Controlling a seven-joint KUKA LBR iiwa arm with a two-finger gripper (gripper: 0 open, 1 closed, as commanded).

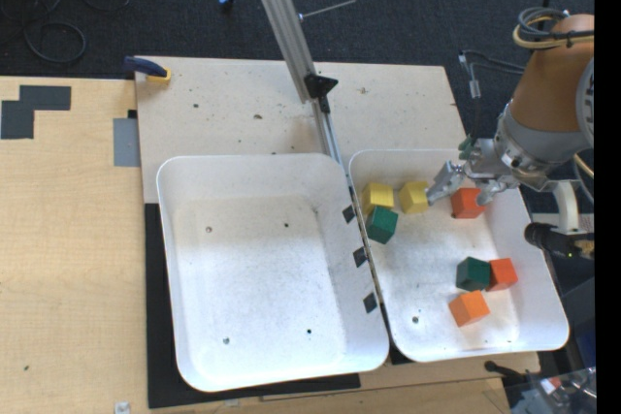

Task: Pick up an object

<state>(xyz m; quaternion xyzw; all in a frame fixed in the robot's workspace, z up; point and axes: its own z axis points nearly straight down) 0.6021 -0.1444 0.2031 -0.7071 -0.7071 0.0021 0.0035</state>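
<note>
My gripper (460, 193) hangs over the far part of the right bin (543, 330), open. One grey finger (441, 184) points left toward a yellow block (414, 197). A red-orange block (468, 204) lies just below the gripper, roughly between the spread fingers, resting on the bin floor. A second yellow block (379, 197) and a green block (382, 224) sit by the bin's left wall. Nearer the front lie a dark green block (473, 273), a red-orange block (503, 273) touching it, and an orange block (470, 307).
The left bin (194, 179) stands beside the right one, with black clips (359, 257) along the shared wall. A slanted aluminium post (286, 24) rises behind the bins. A dark fixture (558, 239) sits by the right bin's right rim.
</note>
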